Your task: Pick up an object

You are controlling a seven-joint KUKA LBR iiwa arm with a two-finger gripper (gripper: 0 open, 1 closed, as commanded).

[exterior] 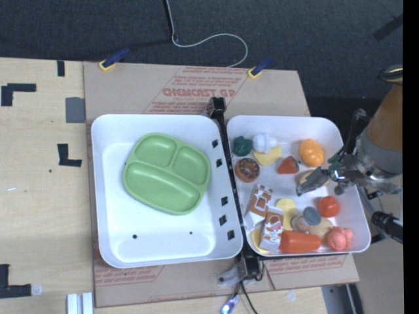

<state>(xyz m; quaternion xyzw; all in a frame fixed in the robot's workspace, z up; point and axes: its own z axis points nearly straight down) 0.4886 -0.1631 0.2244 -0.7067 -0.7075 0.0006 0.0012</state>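
The right bin (327,126) holds several toy foods: an orange fruit (311,152), a red wedge (288,166), a brown donut (248,169), a red tomato (328,206), a pink peach (338,238) and a long orange-red piece (300,242). My gripper (325,183) hangs over the right side of this bin, between the orange fruit and the tomato. It looks open, with one finger reaching left and nothing between the fingers.
The left bin (108,195) holds a green divided plate (167,172). Near the divider (226,175) lie a dark green piece (242,145), a white piece (263,140) and small printed boxes (260,201). The arm's orange band (389,120) rises at the right.
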